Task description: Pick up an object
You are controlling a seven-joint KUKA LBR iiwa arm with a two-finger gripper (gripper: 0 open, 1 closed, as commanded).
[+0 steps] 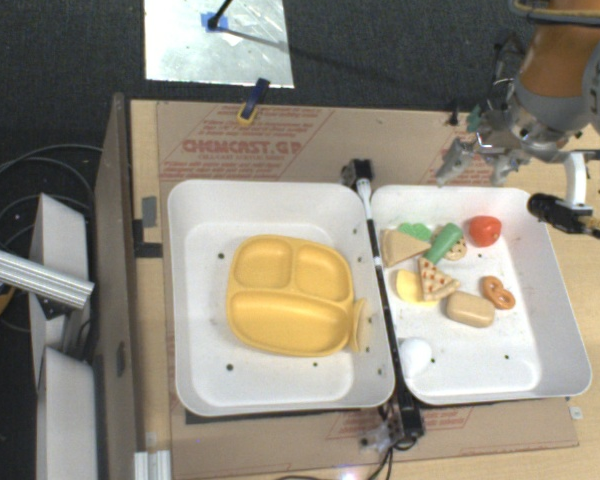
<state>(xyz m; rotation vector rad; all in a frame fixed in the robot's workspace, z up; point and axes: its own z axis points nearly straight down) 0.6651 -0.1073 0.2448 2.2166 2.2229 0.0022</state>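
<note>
The gripper (pixel 477 160) hung above the far rim of the right bin (pixel 555 268), w/ nothing between its fingers (pixel 454 164), which stood apart, spread over bare cardboard just beyond the rim. The arm (pixel 565 43), grey w/ an orange band, came in from the top right corner. All the loose items sat inside the right bin, in its far half near the divider side. Taking the red tomato (pixel 485 230) as landmark: it lay below the gripper and well apart from it, close to the bin's far wall. Just left of the tomato was a green piece (pixel 445 238), tilted, touching a small cookie-like item (pixel 457 251) beside it. Further left of the tomato sat a sandwich wedge (pixel 404 242) w/ a green top edge. Below-left of the tomato lay a pizza slice (pixel 438 280), and left of that a yellow piece (pixel 408 287), touching it. Below the tomato was a pretzel (pixel 498 292), and a tan bread roll (pixel 470 310) just beside the pretzel. A white round item (pixel 415 352) lay nearest the front, well apart from the tomato. The left bin (pixel 205 268) held a yellow divided plate (pixel 285 294).
</note>
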